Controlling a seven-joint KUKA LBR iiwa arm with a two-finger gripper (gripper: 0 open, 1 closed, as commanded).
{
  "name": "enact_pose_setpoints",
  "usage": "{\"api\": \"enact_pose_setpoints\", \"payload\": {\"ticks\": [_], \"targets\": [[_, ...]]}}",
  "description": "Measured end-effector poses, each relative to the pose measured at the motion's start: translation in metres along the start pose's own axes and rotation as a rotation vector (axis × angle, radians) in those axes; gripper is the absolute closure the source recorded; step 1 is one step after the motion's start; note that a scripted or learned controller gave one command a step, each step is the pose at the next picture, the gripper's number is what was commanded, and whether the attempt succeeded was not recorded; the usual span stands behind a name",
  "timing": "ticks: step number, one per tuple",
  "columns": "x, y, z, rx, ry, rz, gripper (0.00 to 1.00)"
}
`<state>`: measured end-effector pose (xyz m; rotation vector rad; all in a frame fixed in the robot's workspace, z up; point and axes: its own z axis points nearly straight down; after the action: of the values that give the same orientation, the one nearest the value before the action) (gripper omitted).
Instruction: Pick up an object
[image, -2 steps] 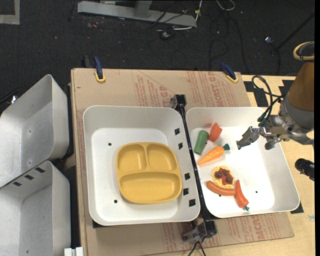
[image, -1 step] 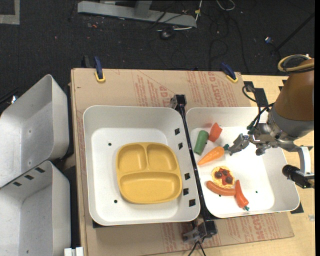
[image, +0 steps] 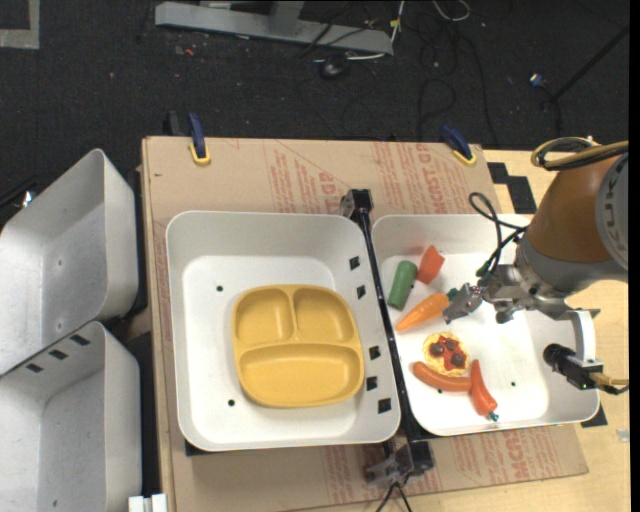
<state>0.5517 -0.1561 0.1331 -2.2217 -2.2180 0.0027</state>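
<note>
1. My gripper (image: 462, 300) hangs low over the right bin (image: 520, 405), just to the right of the carrot (image: 422, 311); I cannot tell from here how it is set, and nothing shows in its grasp.
2. The things I could pick all lie in the left half of the right bin: a green pepper (image: 401, 283) and an orange-red piece (image: 430, 264) at the far side, the carrot slanting below them, a small pizza slice (image: 446, 351) nearer, then a sausage (image: 441, 377) and a red chili (image: 482, 389) closest to the near wall.
3. The carrot sits nearest my gripper; the green pepper lies just beyond the carrot's far end, close to the divider (image: 378, 300) between the bins.
4. The left bin (image: 200, 260) holds a yellow divided tray (image: 297, 345) in its middle.
5. Both bins rest on a cardboard sheet (image: 280, 170) held by clips at the far edge; dark floor lies beyond it, and grey bins (image: 60, 290) stand at the far left.
6. The right half of the right bin floor is bare white, under my arm (image: 575, 235).
</note>
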Motion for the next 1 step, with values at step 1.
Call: {"api": "enact_pose_setpoints", "payload": {"ticks": [1], "targets": [[0.0007,-0.0007,0.0436,0.002,0.001,0.0,0.0]]}}
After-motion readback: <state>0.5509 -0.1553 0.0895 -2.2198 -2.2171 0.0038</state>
